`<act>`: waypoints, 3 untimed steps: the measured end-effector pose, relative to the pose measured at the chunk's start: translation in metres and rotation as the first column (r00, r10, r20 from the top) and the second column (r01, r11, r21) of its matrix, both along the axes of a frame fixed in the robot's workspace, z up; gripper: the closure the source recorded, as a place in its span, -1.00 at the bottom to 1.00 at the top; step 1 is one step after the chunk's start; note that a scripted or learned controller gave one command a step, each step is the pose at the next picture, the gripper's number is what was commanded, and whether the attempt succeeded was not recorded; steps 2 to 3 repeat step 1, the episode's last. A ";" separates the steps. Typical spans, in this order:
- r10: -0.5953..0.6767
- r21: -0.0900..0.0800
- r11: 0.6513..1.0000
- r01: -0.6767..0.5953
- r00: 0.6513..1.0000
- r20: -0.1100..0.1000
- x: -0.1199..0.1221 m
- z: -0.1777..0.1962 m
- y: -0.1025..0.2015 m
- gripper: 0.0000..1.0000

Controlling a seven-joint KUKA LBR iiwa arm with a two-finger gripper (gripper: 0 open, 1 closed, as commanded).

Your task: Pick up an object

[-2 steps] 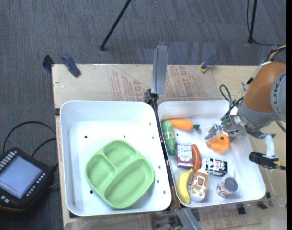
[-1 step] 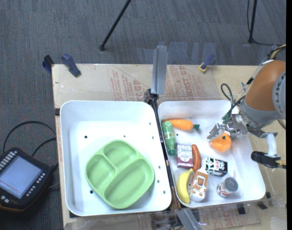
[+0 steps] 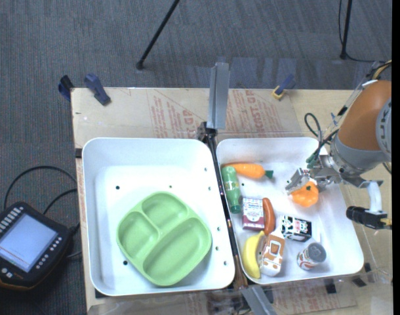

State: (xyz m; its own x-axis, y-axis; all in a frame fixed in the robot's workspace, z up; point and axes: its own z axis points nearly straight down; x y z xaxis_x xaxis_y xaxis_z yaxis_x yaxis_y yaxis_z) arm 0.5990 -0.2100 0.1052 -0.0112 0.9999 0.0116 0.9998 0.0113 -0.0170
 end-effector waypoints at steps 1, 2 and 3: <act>0.047 -0.010 0.999 -0.046 0.999 0.012 0.006 0.090 0.062 1.00; 0.047 -0.010 0.999 -0.046 0.999 0.012 0.006 0.090 0.062 1.00; 0.047 -0.010 0.999 -0.046 0.999 0.012 0.006 0.090 0.062 1.00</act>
